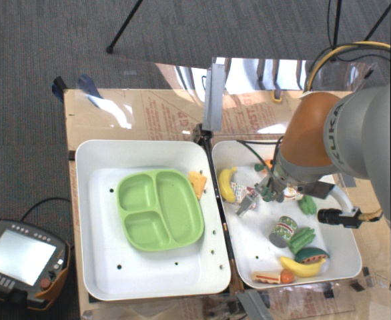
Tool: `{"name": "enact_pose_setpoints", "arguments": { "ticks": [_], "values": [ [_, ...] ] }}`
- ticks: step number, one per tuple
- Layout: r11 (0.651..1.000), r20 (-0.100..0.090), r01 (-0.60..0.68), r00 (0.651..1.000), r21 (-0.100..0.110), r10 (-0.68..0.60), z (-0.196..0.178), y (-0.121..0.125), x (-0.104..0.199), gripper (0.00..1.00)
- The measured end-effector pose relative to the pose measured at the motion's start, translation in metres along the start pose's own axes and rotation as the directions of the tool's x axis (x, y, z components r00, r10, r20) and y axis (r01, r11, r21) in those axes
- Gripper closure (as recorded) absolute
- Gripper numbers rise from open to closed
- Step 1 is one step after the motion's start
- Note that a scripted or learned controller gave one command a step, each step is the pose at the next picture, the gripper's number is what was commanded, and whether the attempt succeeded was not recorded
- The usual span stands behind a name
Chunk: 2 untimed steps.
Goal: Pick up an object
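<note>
Banana (227, 184) lies at the left edge of the right bin (249, 272), just beside the gripper (247, 204). It looks like light, stiff, slick plastic, best pinched across its middle. Whether the gripper is spread or closed I cannot tell; the arm (329, 139) hides the bin's far side.

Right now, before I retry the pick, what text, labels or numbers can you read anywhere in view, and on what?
Red printing on the cardboard sheet behind the bins: mirrored and blurred, unreadable.
Label on the small can in the right bin: too small to read.
Screen of the handheld pendant: glare, nothing legible.
</note>
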<state>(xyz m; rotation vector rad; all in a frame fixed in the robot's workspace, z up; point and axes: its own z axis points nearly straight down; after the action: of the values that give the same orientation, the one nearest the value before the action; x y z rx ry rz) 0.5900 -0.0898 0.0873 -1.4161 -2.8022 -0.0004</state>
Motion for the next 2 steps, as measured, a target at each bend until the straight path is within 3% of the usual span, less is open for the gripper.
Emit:
{"name": "enact_pose_setpoints", "arguments": {
  "ticks": [1, 2],
  "values": [
    [0.995, 0.002, 0.098, 0.995, -0.001, -0.098, -0.001, 0.044, -0.033, 0.00],
    [0.994, -0.001, -0.107, 0.994, 0.001, 0.107, 0.000, 0.018, -0.008, 0.00]
  ]
}}
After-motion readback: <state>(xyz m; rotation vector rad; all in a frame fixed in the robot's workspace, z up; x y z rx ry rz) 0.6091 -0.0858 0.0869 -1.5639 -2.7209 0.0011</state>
